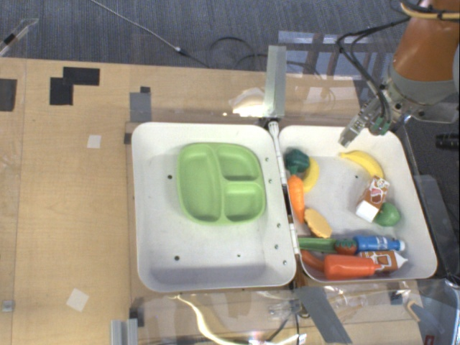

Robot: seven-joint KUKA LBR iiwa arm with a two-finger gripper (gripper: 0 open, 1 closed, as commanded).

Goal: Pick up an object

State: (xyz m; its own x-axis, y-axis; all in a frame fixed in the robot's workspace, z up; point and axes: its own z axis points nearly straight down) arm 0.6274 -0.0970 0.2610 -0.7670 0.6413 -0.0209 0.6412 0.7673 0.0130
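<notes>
A wooden bench (pixel 65 214) carries two white bins; the left bin (pixel 158 264) has a green tray (pixel 219 182), the right bin (pixel 420 257) a heap of toy food. Nothing is picked yet: the whole grasp is left to do. The tool (pixel 363 126) hovers over the right bin's far edge, nothing between its fingers; how wide they stand I cannot tell. The banana (pixel 364 163) lies just at its 6 o'clock, the closest candidate, in my judgement

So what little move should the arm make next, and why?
Probably lower the gripper toward the curved yellow banana. It hangs above the right white bin's far edge, holding nothing, and the banana lies just below it with open space around.
</notes>
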